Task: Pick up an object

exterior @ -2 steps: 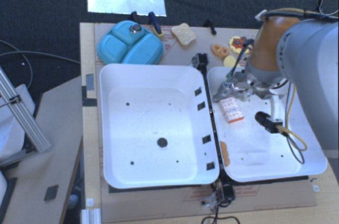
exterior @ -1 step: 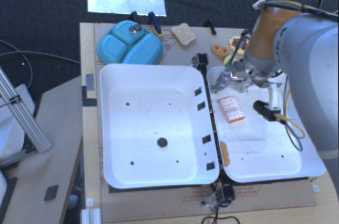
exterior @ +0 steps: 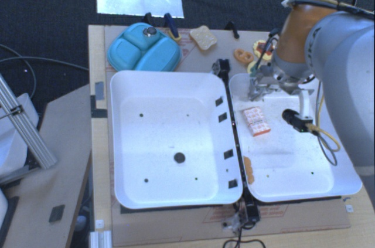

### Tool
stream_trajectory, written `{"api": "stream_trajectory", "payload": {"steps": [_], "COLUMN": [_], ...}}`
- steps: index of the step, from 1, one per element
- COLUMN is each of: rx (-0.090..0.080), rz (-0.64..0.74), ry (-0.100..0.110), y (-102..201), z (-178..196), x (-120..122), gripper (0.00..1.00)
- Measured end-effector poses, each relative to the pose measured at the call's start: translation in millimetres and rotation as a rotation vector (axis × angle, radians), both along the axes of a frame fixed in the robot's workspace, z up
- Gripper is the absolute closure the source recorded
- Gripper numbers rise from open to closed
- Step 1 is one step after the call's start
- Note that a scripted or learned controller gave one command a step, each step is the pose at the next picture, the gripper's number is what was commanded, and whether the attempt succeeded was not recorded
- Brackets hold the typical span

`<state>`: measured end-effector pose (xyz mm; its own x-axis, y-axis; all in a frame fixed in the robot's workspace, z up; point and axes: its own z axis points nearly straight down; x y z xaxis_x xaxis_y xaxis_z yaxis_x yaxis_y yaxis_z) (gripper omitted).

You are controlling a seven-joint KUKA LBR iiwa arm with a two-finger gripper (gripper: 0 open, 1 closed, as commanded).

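A small red-and-white box (exterior: 256,121) lies flat in the right bin (exterior: 304,182), near its middle left. An orange, peanut-like piece (exterior: 248,169) rests against that bin's left wall, lower down. A small dark disc (exterior: 179,157) sits on the floor of the left bin (exterior: 135,182). My gripper (exterior: 255,90) hangs over the far left corner of the right bin, just above and behind the box, with nothing seen in it. The grey arm with its orange band (exterior: 299,30) covers the bin's far right part.
Behind the bins lie a blue divided dish (exterior: 143,48), a toast-like piece (exterior: 203,37), a small pretzel shape (exterior: 243,55) and a yellow-red toy (exterior: 262,47). A black cable plug (exterior: 293,119) hangs from the arm over the right bin. A black divider (exterior: 229,124) runs between the bins.
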<state>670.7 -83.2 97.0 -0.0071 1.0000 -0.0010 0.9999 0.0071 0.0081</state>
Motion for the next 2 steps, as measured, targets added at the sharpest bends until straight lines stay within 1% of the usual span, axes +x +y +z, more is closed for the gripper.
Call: {"api": "stream_trajectory", "payload": {"steps": [1,2], "rx": [0.0,0.001], "rz": [-0.008,-0.002], "ry": [0.005,0.005], "y": [-20,-1], "z": [-12,-12], "x": [-2,-1], "gripper": [1.0,1.0]}}
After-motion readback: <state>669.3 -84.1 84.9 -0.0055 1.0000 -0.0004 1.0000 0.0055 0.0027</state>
